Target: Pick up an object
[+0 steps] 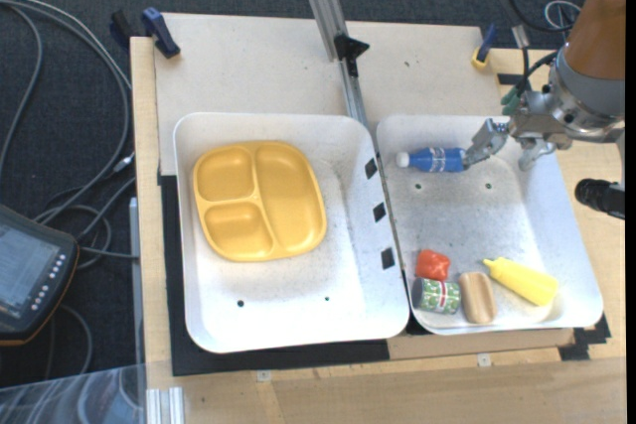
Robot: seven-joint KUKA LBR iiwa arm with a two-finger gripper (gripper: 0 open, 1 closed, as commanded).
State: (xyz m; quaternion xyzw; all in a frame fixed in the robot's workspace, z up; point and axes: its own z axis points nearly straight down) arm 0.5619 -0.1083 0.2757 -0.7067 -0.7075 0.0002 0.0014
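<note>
The gripper (485,144) sits at the blue bottle's (434,159) right end, bottle lying lengthwise leftward from it, grip state impossible to tell.

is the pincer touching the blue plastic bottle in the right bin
Cannot tell. In the camera view the pincer meets the base end of the blue plastic bottle lying in the right white bin, with no gap visible, but contact is not plain.

1. The arm (599,35) is thick and rounded, with a broad orange band above a grey wrist section.
2. Its gripper (505,146) is pale grey metal (small beside the arm), with two slim fingers.
3. Dark cables run beside the wrist.
</note>
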